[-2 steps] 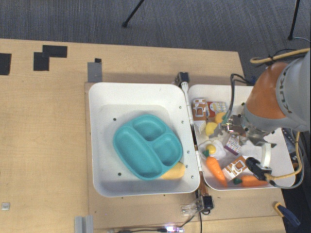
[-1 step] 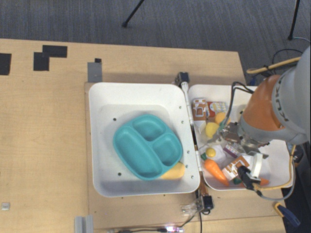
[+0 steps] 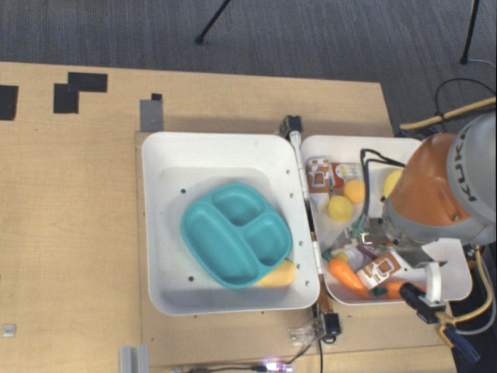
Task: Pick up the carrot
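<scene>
carrot [image 3: 347,276] lies at near edge of right bin [image 3: 458,282], among clutter. hand [image 3: 371,249] low over it; grip state cannot tell, possibly obscured by wrist. advise centring on carrot body, clear of neighbouring packet [image 3: 380,269].

A light wooden bench top [image 3: 70,231] fills the lower and left parts of the frame, bearing black rectangular marks [image 3: 78,90] at its upper left. Beyond its far edge, grey ribbed carpet [image 3: 311,22] spans the top of the frame, crossed by thin dark stand legs [image 3: 221,10] at upper centre and upper right.
</scene>
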`<state>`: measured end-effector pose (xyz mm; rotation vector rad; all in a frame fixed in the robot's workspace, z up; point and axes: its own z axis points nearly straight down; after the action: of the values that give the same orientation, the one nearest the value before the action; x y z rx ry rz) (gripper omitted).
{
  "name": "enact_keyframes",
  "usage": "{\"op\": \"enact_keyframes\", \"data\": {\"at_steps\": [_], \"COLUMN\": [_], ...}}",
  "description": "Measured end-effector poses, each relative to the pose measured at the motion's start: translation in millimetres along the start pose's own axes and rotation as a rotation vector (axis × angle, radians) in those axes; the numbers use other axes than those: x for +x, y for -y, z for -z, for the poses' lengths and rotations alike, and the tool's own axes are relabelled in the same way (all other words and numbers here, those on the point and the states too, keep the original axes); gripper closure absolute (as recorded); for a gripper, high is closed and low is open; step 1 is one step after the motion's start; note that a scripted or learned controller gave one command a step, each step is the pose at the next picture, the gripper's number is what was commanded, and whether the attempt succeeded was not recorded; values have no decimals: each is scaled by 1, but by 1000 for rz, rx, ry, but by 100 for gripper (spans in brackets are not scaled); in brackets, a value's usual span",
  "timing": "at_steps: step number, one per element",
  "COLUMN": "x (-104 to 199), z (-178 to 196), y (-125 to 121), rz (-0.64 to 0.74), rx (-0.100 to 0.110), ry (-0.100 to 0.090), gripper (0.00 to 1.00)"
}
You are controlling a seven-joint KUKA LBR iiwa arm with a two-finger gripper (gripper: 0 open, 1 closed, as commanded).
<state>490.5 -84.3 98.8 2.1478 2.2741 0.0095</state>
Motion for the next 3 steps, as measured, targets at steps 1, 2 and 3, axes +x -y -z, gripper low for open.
{"op": "enact_keyframes", "data": {"at_steps": [1, 2, 3], "x": [-8, -3, -3], "z": [-9, -8, -8], "y": [-3, -5, -7], "rz": [-374, -490, -588], "rx": [-9, -21, -25], "ry": [-1, 6, 3], "gripper": [0, 0, 0]}}
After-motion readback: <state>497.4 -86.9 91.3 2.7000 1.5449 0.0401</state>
